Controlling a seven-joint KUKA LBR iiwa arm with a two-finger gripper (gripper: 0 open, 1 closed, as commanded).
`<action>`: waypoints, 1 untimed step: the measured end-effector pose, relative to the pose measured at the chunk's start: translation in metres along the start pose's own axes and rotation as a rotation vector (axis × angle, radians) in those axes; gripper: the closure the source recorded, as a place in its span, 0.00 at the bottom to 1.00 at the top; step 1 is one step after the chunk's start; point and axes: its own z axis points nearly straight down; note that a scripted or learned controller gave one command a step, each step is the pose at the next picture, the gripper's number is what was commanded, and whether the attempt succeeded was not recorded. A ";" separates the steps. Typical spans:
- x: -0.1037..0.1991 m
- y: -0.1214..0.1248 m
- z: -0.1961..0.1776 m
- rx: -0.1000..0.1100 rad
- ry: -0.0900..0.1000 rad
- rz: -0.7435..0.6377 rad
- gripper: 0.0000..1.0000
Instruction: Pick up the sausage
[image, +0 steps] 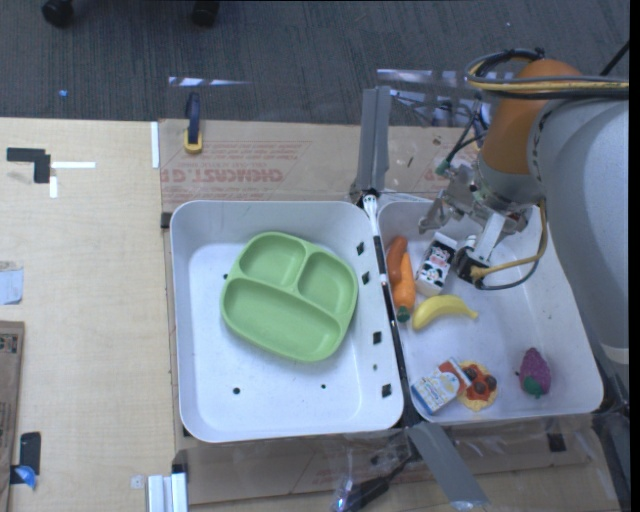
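On the surface stand two shallow white bins side by side. The left bin (190, 330) holds a green divided plate (290, 295), which lies flat near its middle with its three compartments facing up. The grey arm (590, 170), with its orange band (520, 110), reaches in from the right and hangs over the far end of the right bin (575, 330). The gripper (455, 238) is low over that bin's far left part, with dark cables looping around it; whether it is open or closed cannot be told from this angle, and nothing can be seen held in it. Just below the gripper stands a small carton with a black and white cow print (433, 266), close to it, though contact cannot be judged. The sausage (400, 268) seems to be the orange-red elongated piece lying along the left wall of the right bin, to the left of the cow carton and apart from the gripper; it has a small green tip at its near end, so its identity is not certain. A yellow banana (445, 311) lies just beside its near end. Nearer the front of the bin are a second small carton (435, 388), a toy pizza slice (477, 384) touching it, and a purple piece (535, 372) towards the right wall.
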 end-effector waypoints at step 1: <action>-0.029 -0.032 0.026 0.005 -0.005 0.060 0.00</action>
